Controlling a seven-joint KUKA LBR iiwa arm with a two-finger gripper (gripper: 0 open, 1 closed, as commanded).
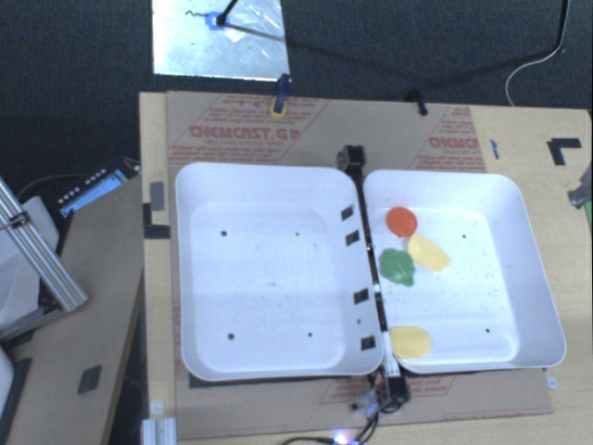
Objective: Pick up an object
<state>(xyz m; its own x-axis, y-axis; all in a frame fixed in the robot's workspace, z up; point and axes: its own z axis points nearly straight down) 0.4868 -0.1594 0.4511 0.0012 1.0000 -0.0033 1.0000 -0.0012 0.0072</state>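
2 shallow white bins sit side by side on a bench sheeted in brown board [232, 123] printed with red CHEMCAST lettering, seen from a fixed camera above. All 4 loose objects lie in the right bin [519, 248], gathered toward its left half. A round orange-red piece [401, 221] rests nearest the back, a yellow piece [428, 252] lies just beside it to the front right, and a green piece [397, 265] sits just in front of the orange-red one, touching or all but touching the yellow piece. A 2nd yellow piece [410, 342] lies well apart from that cluster, tucked into the front left corner of the right bin against its wall. The left bin [199, 193] shows its white floor with 4 small dark dots. Black clips [353, 238] run along the seam where the 2 bins meet. At the far right edge of the view, a sliver of grey hardware [582, 191] on the arm's side hangs beyond the right bin's outer rim, well apart from every object; whether the jaws are open or closed cannot be told, and nothing is seen in their hold. Behind the bench, a square of silvery foil [220, 23] lies on the dark floor, and a yellow clip [278, 108] sits on the board's back edge. An aluminium frame [37, 248] slants across the left side.
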